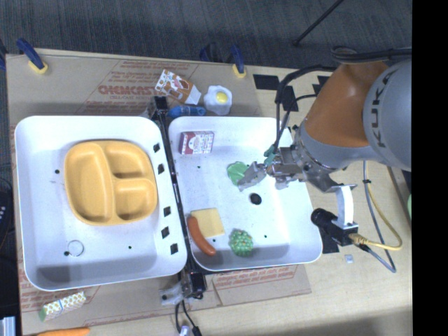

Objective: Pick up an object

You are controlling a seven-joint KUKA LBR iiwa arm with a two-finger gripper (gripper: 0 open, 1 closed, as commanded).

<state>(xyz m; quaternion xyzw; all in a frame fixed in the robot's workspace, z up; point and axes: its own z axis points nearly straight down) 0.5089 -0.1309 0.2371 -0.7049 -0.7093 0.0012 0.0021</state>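
In the right bin [297, 247], a green leafy toy [236, 170] lies near the middle. My gripper [248, 177] reaches in from the right, and its tip touches or overlaps the right edge of that green piece. A red and white box [195, 143] lies at the back of this bin. Along the front sit a yellow cheese slice [208, 222], a red-orange sausage [201, 238] and a knobbly green ball [241, 242]. A small dark spot [255, 199] marks the bin floor just below the gripper.
The left bin [35, 257] holds a yellow divided tray [110, 180]. Behind the bins lie a small carton [171, 84], a blue item [185, 110] and a white and yellow egg toy [218, 98]. Cables [378, 240] trail right of the right bin.
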